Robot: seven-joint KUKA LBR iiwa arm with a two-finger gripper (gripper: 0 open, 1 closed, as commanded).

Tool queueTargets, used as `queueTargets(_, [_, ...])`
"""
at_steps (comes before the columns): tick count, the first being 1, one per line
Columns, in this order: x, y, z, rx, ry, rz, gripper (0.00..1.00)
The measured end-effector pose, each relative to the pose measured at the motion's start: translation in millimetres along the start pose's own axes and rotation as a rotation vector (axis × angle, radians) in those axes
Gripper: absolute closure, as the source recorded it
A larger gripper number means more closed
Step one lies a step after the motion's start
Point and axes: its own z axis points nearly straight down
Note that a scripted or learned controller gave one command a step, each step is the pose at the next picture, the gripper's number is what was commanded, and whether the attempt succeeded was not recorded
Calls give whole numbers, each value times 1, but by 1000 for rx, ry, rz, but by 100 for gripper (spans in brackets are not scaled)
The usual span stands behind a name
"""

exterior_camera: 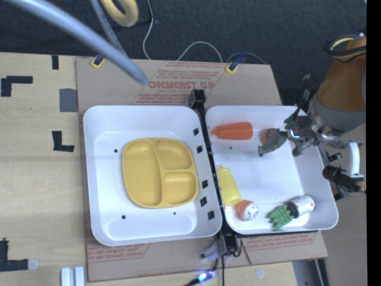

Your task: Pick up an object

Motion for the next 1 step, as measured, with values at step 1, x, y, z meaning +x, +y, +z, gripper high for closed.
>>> queueTargets(1, [5,9,55,-1,0,-2,0])
